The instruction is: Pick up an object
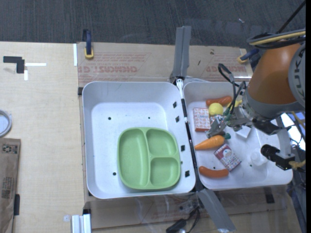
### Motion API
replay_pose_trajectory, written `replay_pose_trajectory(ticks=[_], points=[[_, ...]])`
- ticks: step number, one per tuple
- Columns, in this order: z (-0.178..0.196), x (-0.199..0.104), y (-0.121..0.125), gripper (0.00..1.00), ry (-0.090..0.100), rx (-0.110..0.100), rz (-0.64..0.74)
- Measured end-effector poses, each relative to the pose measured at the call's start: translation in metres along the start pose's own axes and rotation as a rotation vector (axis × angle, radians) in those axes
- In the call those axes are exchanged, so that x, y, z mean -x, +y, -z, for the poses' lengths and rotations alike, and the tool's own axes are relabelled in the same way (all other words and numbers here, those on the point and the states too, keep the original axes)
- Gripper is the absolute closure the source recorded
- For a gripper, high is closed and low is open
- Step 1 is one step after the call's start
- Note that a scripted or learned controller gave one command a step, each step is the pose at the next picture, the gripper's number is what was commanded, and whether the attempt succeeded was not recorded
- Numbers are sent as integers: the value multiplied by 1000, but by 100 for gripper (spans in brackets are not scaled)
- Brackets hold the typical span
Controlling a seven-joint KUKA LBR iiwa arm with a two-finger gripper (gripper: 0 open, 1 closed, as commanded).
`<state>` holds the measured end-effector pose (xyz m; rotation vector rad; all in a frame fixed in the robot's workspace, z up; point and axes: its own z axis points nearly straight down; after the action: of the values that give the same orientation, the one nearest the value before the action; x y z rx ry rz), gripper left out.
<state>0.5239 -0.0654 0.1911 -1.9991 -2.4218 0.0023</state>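
Note:
The right bin (272, 178) holds several toy foods. An orange carrot (210, 142) lies near its middle left, a red sausage (213, 172) at the front, a red and white carton (200, 119) along the left wall, and a small red box (227, 158) between carrot and sausage. At the back sit a yellow lemon (215, 109) and an orange-red piece (219, 101). My gripper (217, 126) hangs low over the bin, just above the carrot's thick end and right of the carton. Nothing is visibly held in it.
A green divided plate (148, 158) lies in the left bin (97, 130). A small white piece (243, 132) rests right of the gripper. The arm's orange band (274, 76) and cables cover the right bin's back right corner. A grey divider post (181, 52) stands between the bins.

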Motion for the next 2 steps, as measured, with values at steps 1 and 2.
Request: replay_pose_trajectory(ticks=[1, 2], points=[[-93, 43, -21, 0, 1, 0, 68], [-77, 27, -45, 0, 1, 0, 201]])
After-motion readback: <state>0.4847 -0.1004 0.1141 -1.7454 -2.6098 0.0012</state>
